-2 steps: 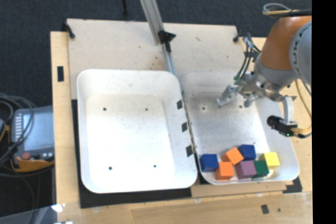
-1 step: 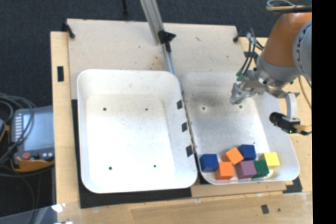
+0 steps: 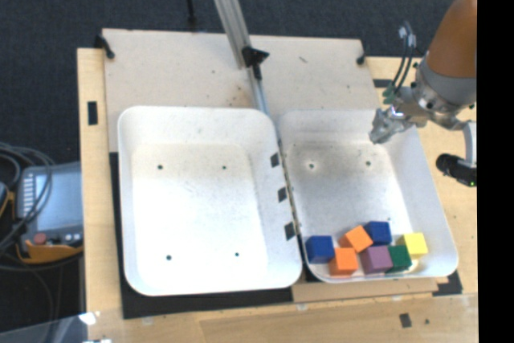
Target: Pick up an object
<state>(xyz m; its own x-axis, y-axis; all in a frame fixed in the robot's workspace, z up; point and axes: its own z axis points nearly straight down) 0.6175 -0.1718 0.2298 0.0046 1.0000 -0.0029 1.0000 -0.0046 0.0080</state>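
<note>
This is a robotics lab or test cell, not a home: a bare wooden counter (image 3: 92, 173) stands on dark carpet and carries two shallow white bins (image 3: 201, 120) side by side, with a slanted aluminium rail (image 3: 229, 0) mounted above them. A grey and orange industrial arm (image 3: 450, 52) reaches in from the right. A control pendant (image 3: 44, 209) with coiled cables lies at the left.

I see even, fairly bright overhead light on the bench (image 3: 241, 60), with both white bins near washed out. The left bin (image 3: 201, 197) glares most along its rim. Shadows are soft and short, pooling under the coloured blocks (image 3: 365, 249). The gripper (image 3: 384, 127) looks smeared, and detail is coarse and grainy overall.
</note>
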